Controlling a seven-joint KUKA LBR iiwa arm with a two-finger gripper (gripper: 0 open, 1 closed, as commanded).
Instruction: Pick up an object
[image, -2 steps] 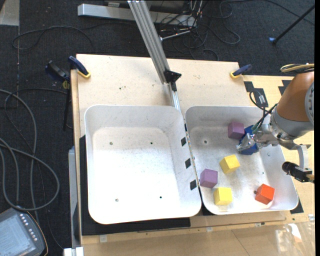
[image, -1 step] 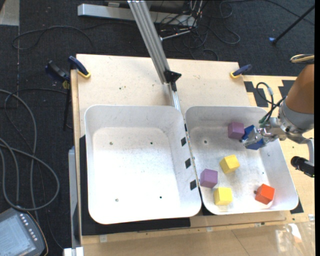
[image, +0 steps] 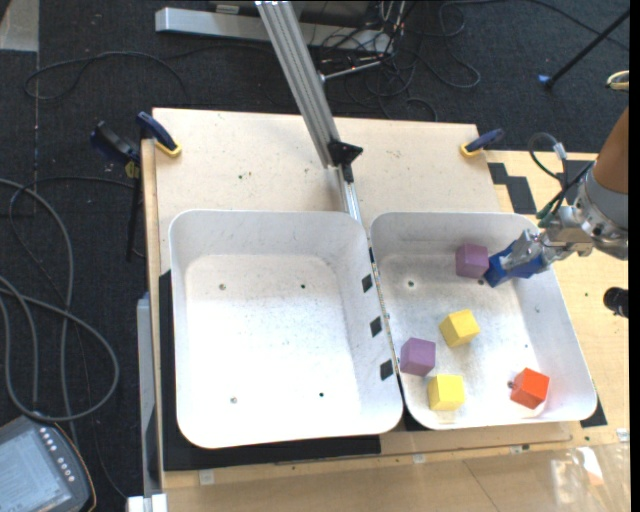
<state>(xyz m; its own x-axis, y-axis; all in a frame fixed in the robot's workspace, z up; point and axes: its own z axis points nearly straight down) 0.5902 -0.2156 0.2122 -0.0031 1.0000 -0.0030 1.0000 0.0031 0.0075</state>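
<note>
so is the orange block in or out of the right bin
In. The orange block rests on the right bin floor near its front right corner, apart from the other blocks.

Grey arm (image: 610, 190) with an orange band above the wrist, thin green and black cables (image: 553, 180) looping behind the pincer (image: 497, 272), silver metal block (image: 570, 240) next, blue fingertips (image: 515, 262) in front.

Arm (image: 610, 190) enters from right edge of camera view, grey link angled down and leftward. Wrist low, roughly level. Gripper (image: 497, 272), blue-tipped, points left and slightly down. Finger spacing not resolvable from this angle.
</note>
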